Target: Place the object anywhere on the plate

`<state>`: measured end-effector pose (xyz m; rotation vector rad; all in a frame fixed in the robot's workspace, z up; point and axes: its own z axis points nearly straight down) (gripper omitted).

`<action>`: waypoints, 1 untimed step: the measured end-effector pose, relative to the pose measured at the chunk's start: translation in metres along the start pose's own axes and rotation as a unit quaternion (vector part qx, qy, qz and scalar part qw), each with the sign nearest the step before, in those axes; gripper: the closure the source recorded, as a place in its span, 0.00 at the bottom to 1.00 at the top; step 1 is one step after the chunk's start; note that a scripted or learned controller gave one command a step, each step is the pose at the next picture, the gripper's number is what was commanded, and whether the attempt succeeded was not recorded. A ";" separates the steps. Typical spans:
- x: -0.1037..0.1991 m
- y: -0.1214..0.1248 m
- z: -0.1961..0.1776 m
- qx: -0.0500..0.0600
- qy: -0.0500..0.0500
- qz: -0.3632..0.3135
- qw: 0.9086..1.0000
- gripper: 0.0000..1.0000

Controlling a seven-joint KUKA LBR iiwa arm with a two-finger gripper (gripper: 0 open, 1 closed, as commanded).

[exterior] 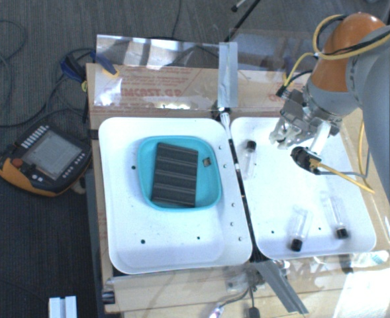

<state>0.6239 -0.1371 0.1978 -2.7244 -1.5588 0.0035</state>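
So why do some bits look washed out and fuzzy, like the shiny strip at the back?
In the camera view, the clear plastic sheet behind the bins catches glare; the right bin is bright enough that the see-through tubes nearly vanish against it; the gripper looks slightly soft; the teal plate and dark block read crisply.

We saw a teal plate lying flat in the left bin. A dark ribbed block lay flat on it, slightly tilted, covering its middle.
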 end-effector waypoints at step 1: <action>0.000 0.000 0.000 0.000 0.000 0.000 1.000 0.00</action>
